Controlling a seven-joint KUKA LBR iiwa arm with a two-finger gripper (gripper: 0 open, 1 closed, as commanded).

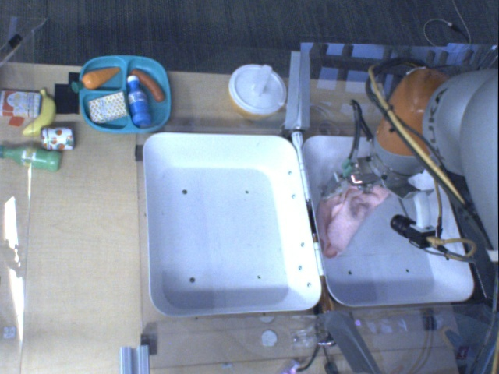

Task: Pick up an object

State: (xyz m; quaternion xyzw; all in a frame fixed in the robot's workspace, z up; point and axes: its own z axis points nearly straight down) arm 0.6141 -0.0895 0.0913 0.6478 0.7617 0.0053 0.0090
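Observation:
A crumpled pink cloth [347,216] lies in the right white bin [390,287], against its left wall. My gripper [355,179] is low inside this bin, at the cloth's upper end, and seems to touch it. The grey arm with its orange band [409,104] comes in from the upper right and covers the bin's back right corner. Cables run down along the arm.
The left white bin [226,287] sits beside the right one. On the bench behind are a teal divided plate [160,92] with toy food, a white lidded cup [257,89], a banana [40,115], a small can [57,138] and a green bottle [31,157].

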